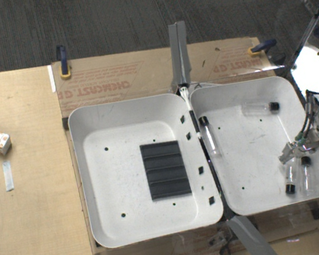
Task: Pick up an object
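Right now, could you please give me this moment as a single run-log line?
arm: right bin | gripper: above clear vial | left bin: black ridged block | grasp: not seen

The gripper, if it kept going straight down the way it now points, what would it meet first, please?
Probably the clear vial with a black cap lying on the right bin floor just below the gripper; depth is hard to judge.

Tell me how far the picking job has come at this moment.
Nothing looks picked yet. The hand is low in the right bin, just above a clear tube lying near the front right corner, so a try at it seems under way; whether it grips is unclear. Another tube at the back, a pen by the divider and the black block in the left bin lie untouched. Gripping and lifting remain.
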You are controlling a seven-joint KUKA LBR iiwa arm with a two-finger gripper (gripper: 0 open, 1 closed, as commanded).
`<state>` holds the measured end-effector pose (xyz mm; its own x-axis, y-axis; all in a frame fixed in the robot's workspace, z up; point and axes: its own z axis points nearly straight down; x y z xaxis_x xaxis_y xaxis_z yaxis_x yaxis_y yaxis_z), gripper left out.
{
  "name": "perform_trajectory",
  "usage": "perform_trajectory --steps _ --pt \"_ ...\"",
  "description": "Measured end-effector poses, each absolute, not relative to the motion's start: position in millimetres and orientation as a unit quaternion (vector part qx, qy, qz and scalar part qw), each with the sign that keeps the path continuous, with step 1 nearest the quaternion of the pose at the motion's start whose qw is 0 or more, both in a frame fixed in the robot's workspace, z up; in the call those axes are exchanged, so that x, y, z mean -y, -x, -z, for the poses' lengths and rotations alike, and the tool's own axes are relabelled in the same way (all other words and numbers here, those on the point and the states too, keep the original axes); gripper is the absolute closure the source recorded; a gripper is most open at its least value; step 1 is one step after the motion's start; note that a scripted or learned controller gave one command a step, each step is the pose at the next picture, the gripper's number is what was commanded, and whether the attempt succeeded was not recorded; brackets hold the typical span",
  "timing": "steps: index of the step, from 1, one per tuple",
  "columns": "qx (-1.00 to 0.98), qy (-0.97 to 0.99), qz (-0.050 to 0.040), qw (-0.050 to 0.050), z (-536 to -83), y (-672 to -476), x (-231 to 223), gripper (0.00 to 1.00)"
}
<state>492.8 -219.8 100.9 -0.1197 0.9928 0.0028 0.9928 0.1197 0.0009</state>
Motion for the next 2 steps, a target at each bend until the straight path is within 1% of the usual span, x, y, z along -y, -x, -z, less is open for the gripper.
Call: perform_trajectory --steps 1,2 --pt "0.744 0.668 -0.0005 0.0 -193 -477.9 147 1.0" --pt "0.764 0.645 -0.0013 0.0 -191 -525.0 44 1.0"
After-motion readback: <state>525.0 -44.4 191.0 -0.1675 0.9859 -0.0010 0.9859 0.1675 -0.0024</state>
